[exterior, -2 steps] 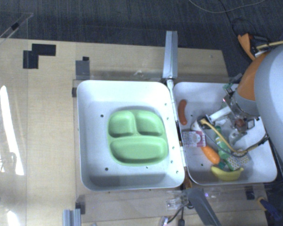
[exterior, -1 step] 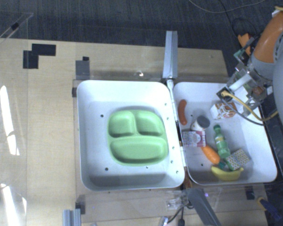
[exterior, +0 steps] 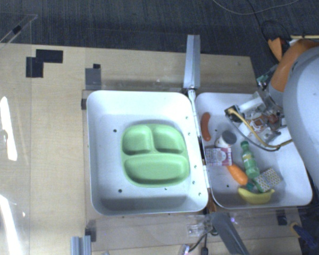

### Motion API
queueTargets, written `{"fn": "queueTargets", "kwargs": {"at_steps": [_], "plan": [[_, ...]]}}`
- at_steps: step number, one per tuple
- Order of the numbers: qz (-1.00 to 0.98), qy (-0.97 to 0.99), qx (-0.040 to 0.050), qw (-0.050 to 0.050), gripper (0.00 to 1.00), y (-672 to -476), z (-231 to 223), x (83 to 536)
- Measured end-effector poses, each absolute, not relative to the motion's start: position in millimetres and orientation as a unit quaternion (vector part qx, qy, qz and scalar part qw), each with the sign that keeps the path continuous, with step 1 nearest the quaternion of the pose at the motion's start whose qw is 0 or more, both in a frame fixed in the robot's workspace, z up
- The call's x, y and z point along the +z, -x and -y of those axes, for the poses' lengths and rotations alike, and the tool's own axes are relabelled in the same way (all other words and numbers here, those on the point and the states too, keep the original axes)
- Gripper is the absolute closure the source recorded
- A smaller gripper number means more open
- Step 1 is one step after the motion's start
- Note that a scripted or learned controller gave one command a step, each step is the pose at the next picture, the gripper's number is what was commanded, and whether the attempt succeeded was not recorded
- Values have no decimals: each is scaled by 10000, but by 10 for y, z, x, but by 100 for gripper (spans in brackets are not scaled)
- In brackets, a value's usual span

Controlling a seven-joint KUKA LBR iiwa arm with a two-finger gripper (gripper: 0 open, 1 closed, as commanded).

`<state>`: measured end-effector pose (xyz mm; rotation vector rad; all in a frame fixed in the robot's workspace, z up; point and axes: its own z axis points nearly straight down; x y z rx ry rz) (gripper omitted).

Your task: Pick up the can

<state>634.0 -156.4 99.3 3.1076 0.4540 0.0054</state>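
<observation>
Your gripper [exterior: 259, 120] hangs over the right bin [exterior: 295, 187]; you cannot tell if it is spread or pinched. You see one can [exterior: 227, 138], one green bottle [exterior: 249, 162], one carrot [exterior: 237, 174], one banana [exterior: 257, 196].

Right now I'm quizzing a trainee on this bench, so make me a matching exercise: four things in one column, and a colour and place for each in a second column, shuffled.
Things:
1. divided tray
2. banana
3. sausage
4. can

Colour and place:
A. yellow, at the near edge of the right bin
B. green, in the left bin
C. reddish, beside the right bin's left wall
D. grey top, further inside the right bin

Pairs: 1-B, 2-A, 3-C, 4-D
</observation>
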Motion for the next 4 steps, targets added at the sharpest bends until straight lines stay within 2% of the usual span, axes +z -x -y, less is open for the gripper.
{"fn": "queueTargets", "kwargs": {"at_steps": [1, 2, 3, 4], "plan": [[-1505, -9886, 28, 4, 100, -6357, 1541, 1106], [-2111, -9775, 25, 5, 100, -6484, 1039, 2366], [-2116, -9773, 24, 8, 0, -6484, 1039, 2365], [-2688, -9632, 10, -4, 0, -6278, 838, 1285]]}}
